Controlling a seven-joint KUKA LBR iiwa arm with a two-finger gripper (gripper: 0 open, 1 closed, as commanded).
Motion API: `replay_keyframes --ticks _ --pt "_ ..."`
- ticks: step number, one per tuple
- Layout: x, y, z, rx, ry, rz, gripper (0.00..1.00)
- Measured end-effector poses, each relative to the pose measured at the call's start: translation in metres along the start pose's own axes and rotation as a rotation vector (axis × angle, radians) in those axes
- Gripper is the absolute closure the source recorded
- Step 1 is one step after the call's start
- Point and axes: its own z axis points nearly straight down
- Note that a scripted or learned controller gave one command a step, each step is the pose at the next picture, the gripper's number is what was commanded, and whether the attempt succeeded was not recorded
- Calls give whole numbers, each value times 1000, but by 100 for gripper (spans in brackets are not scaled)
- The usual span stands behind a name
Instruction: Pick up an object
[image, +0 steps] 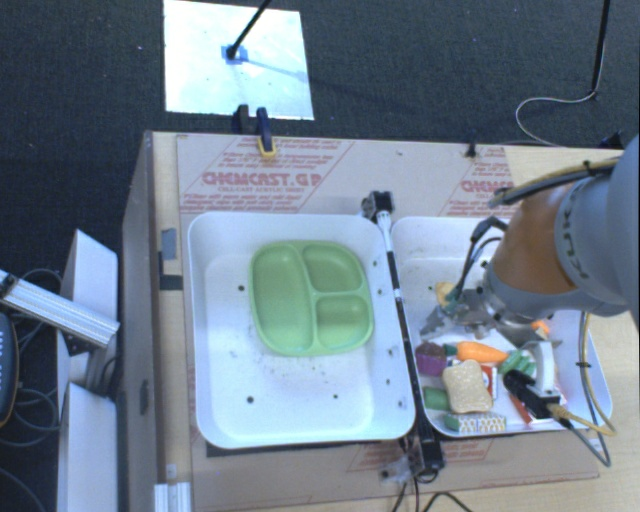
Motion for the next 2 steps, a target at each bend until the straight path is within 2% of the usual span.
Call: replay_keyframes --ticks 1,2 --pt "-33 99 10 -1 -1 -2 0" --pt "-80 134 10 -1 -1 -1 0"
